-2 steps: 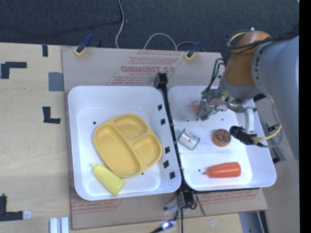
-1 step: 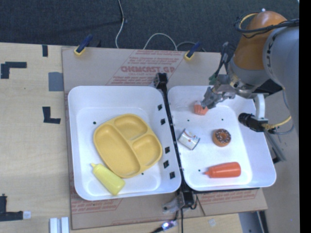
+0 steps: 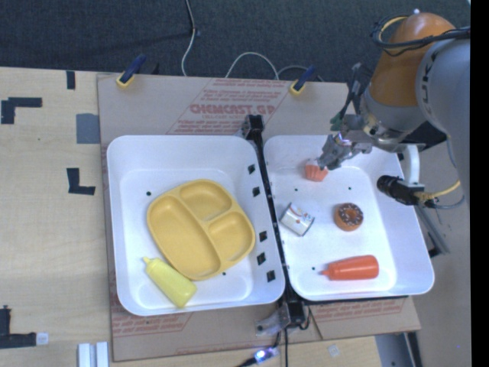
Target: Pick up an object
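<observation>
- I see the fingers (image 3: pixel 330 159) just above a small orange object (image 3: pixel 315 172); opening not discernible, cannot tell.
- Risk: an off-centre close could nudge it away.

A robotics lab is indicated: two white bins (image 3: pixel 122 159) are set on a cardboard sheet (image 3: pixel 229 105), which is clamped (image 3: pixel 131 70) to a wooden bench (image 3: pixel 46 228); cables (image 3: pixel 191 21) are run behind the sheet over dark carpet (image 3: pixel 92 14)
</observation>
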`<action>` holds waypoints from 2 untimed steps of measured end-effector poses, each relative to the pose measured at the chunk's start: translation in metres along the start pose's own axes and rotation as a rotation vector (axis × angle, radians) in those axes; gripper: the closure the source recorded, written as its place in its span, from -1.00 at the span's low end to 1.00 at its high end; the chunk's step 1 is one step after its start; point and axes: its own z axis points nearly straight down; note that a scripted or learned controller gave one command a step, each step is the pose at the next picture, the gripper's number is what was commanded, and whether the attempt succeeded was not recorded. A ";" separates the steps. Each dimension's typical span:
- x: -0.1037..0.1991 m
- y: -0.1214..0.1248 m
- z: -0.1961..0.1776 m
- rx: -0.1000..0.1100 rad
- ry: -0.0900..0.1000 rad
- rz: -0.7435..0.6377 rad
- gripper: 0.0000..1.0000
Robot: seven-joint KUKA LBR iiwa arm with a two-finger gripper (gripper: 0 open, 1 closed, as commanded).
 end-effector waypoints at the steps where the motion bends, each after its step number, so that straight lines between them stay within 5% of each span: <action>1: 0.047 -0.021 0.001 0.003 0.001 -0.003 1.00; 2: 0.100 -0.031 -0.010 0.001 0.002 -0.006 1.00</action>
